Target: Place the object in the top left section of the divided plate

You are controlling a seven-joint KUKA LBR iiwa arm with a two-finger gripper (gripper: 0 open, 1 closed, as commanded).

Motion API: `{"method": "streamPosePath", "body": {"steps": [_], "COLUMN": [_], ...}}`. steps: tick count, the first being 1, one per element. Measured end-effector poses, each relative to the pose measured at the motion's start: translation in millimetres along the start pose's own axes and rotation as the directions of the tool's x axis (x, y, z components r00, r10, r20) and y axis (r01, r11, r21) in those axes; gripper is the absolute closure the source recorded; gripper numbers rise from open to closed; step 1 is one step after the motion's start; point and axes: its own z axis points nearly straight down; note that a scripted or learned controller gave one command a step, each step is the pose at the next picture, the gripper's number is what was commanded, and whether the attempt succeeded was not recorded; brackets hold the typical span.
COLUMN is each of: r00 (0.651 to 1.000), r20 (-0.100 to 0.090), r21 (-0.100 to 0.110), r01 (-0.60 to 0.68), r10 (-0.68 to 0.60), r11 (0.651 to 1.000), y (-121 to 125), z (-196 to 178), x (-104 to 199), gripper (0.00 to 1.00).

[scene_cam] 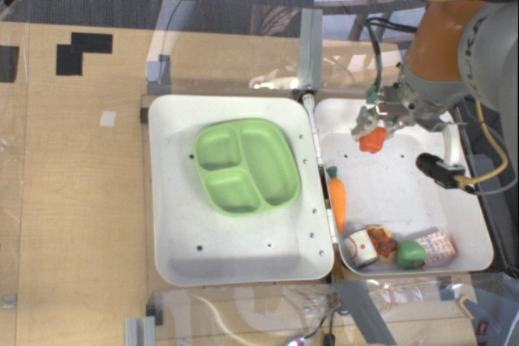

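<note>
Camera view has my gripper clamped on small orange toy, looks light, rigid, slippery, hold mid-body

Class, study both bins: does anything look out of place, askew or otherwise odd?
Mildly, yes. The green divided plate sits rotated in the left bin, its edges not square with the walls. In the right bin, the toy carrot lies pressed along the divider wall. Nothing looks spilled or broken.

One fixed overhead camera looks down aslant on both bins
</note>
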Motion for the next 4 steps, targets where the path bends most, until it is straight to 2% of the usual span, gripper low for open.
{"method": "streamPosePath", "body": {"steps": [1,2,3,4], "r00": [0.954,0.811,0.701,0.730], "r20": [0.000,0.000,-0.001,-0.003], "r21": [-0.003,-0.004,-0.003,-0.001], "r01": [0.300,0.585,0.713,0.683], "r10": [-0.300,-0.585,-0.713,-0.683], "r11": [0.954,0.811,0.701,0.730], "y": [35,46,0,-37], "z": [0,-1,-11,-2], "x": [41,120,163,240], "gripper": [1.00,1.00,1.00,1.00]}}
